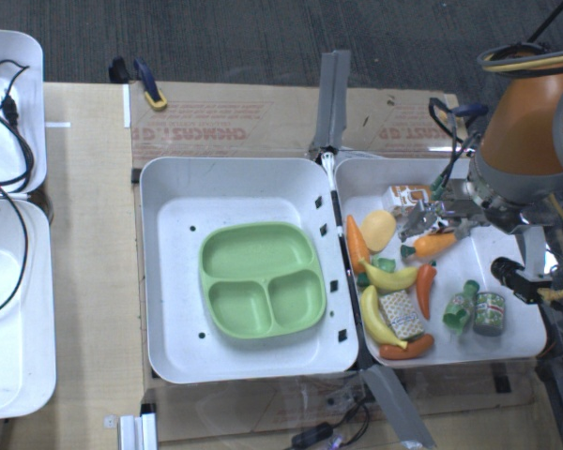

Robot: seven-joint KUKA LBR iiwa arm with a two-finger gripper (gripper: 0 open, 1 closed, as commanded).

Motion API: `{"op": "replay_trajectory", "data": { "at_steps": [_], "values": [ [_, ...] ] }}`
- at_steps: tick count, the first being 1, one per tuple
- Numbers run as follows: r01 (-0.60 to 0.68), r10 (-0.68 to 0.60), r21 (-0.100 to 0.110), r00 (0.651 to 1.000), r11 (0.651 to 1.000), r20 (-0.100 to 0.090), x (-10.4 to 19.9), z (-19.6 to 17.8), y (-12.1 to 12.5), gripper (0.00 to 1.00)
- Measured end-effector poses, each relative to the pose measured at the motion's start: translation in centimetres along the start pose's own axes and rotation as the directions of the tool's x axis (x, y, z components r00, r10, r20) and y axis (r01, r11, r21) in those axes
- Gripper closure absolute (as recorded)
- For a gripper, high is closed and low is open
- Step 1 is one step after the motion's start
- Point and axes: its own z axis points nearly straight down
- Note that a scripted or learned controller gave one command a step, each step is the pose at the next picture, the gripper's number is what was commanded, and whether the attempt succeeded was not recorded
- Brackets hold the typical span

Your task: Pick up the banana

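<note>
Bananas lie two in the right bin, below-left of the claw (whether it is clenched I cannot tell): an upper banana and a lower banana. Likely light, smooth plastic; grip across the middle.

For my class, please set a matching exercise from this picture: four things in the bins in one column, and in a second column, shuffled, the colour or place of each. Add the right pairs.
Column one:
1. divided plate
2. banana
3. carrot
4. small can

Column two:
A. orange, lying along the left wall of the right bin
B. grey, near the right bin's right side, beside a green bottle
C. light green, in the left bin
D. yellow, curved, in the lower part of the right bin

Right pairs: 1-C, 2-D, 3-A, 4-B.
</note>
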Motion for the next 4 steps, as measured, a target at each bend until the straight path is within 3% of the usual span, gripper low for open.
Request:
{"op": "replay_trajectory", "data": {
  "at_steps": [1,2,4],
  "values": [
    [-0.155,0.155,0.0,0.988,0.988,-0.001,0.9,10.2,-1.5,0.0],
    [-0.314,0.314,0.001,0.95,0.95,-0.001,0.5,10.2,-6.9,0.0],
    [-0.314,0.314,0.001,0.95,0.95,-0.001,0.5,10.2,-6.9,0.0]
  ]
}}
